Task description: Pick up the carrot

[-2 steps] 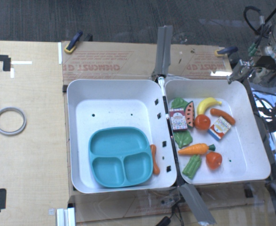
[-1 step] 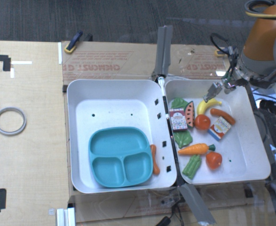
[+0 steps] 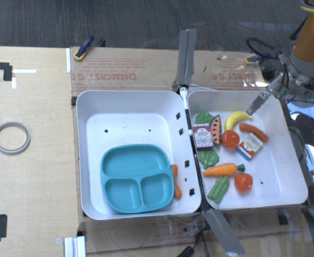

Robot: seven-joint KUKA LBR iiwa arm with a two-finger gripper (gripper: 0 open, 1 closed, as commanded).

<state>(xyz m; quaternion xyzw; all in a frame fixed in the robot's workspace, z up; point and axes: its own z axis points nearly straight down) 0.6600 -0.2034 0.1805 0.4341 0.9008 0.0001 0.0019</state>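
A: Where are the jaws?
B: Over the back right part of the right bin, low above its white floor, at the end of a thin grey finger slanting down from the arm at the worktop's right edge. Whether they are spread or closed, I cannot tell; nothing shows between them.

A: What lies closest?
B: The banana just beside the tip, and a sausage just in front of it. Next to the sausage sit a small carton and a tomato.

A: And the carrot?
B: It lies on the floor of the right bin, toward the front, well apart from the jaws. Its orange body runs left to right with the green top pointing right. A second tomato and a green pepper are just in front of it, nearer the bin's front edge.

A: Anything else in that bin?
B: By its left wall, a red box lies on green leaves, with a watermelon slice beside it.

A: The left bin?
B: A blue divided plate near its front edge, and an orange piece between the plate and the right wall.

A: Outside the bins?
B: A roll of tape near the worktop's left edge, and a blue and yellow clip toward the back
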